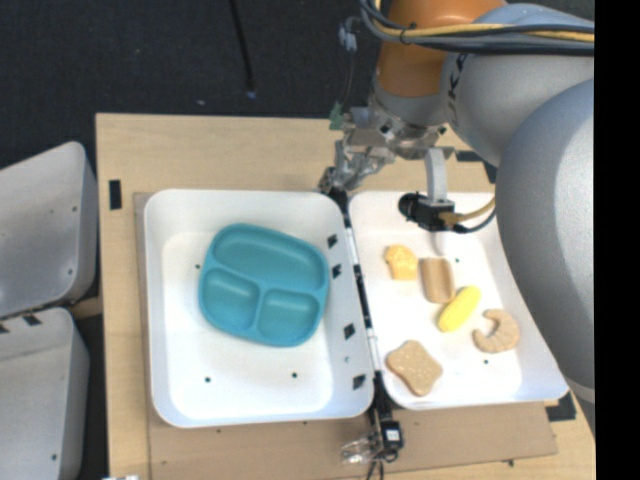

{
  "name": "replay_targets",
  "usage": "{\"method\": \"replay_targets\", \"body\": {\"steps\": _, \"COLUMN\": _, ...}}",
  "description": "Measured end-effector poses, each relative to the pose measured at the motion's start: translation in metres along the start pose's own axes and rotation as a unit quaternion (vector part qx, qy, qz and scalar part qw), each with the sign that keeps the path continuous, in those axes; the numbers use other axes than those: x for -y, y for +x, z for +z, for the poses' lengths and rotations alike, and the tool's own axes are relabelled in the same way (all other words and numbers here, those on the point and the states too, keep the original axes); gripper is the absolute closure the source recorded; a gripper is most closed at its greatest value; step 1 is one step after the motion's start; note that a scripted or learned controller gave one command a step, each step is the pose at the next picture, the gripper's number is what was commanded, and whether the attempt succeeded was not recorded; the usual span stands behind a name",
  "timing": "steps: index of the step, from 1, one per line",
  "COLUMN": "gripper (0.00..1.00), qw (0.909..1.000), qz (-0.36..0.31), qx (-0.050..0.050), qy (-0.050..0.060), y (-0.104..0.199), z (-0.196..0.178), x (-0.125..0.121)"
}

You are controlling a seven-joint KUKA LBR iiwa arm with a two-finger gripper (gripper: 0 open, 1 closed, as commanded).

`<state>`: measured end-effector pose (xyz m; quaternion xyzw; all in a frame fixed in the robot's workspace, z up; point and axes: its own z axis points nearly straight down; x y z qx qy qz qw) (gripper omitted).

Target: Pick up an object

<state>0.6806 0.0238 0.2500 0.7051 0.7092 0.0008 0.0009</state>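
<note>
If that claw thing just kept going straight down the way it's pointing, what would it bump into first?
Probably the far end of the divider where the two white bins meet, since the gripper hangs right over it. Depth is hard to judge; it might instead land on the left bin, near its far right corner.

teal divided plate (265,285) in left bin (170,388) | right bin (520,373) | wooden bench (125,148)

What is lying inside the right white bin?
Five toy foods lie in the right bin: yellow piece, tan block, lemon-like piece, croissant, toast slice. The arm covers its far right side.
</note>
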Motion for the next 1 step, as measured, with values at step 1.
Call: {"method": "replay_targets", "body": {"steps": 1, "gripper": 1.0, "qw": 1.0, "qz": -0.001, "qx": -0.001, "qy": 0.001, "y": 0.0615, "z": 0.0033, "x": 0.0063}}
